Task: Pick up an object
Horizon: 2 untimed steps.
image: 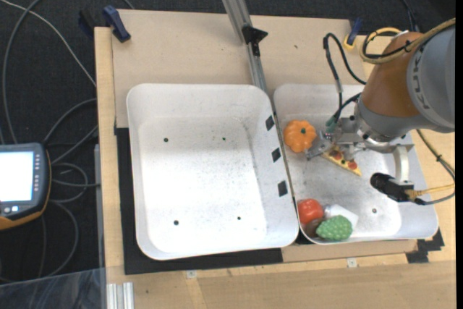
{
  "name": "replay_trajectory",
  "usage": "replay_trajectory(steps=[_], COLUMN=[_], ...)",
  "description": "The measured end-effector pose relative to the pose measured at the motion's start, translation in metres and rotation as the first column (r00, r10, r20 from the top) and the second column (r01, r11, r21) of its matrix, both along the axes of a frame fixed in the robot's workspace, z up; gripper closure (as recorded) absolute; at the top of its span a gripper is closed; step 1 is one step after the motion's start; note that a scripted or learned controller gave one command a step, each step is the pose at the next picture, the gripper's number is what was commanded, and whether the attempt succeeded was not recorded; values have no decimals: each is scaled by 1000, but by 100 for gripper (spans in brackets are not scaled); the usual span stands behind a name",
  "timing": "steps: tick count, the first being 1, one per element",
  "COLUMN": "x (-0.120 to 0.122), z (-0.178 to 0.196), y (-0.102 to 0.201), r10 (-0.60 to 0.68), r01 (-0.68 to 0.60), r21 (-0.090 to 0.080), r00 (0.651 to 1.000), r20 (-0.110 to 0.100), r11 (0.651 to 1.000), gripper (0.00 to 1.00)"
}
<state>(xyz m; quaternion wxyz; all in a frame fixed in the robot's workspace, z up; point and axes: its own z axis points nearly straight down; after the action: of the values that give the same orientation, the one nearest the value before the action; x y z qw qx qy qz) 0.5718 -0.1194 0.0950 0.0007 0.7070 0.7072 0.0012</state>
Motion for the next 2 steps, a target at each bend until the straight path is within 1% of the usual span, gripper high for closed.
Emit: replay_trajectory(steps=[1, 2], x=[1, 8], z=[13, 76], y=[0, -2], r10=[0, 1], r01=[0, -1], r21=[-1, -2], r00=[1000, 1000], r20=[5, 5], r11=[1000, 1000], gripper=[100, 100])
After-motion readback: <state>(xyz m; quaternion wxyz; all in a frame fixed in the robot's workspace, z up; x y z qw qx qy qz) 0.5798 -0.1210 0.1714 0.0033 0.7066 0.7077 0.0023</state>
